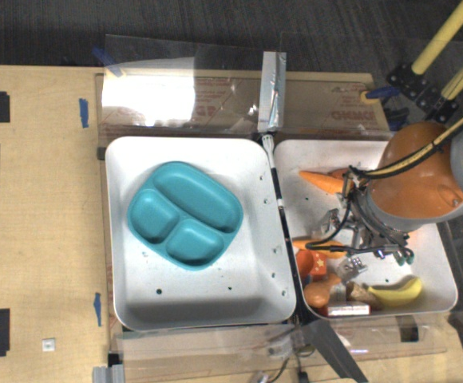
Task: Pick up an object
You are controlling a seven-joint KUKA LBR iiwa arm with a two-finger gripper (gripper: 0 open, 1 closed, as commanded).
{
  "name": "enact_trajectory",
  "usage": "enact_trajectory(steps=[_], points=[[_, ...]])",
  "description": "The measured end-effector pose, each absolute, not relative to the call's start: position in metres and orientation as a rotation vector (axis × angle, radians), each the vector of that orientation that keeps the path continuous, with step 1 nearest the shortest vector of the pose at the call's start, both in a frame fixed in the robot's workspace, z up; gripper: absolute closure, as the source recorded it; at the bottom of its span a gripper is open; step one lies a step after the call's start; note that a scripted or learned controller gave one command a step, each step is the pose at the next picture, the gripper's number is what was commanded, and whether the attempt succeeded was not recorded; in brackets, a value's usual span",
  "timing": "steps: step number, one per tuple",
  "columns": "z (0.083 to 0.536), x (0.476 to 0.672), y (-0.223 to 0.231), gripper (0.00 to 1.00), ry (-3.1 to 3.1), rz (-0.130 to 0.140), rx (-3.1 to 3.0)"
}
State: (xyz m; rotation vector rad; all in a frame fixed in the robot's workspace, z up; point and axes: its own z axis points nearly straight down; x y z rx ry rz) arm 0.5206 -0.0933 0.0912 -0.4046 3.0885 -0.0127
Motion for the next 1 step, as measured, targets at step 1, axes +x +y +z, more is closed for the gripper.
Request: enact_trajectory(steps=[1], points=[[0.0899, 0.4904, -0.1287, 0.00, 2.972, -0.011, -0.968]])
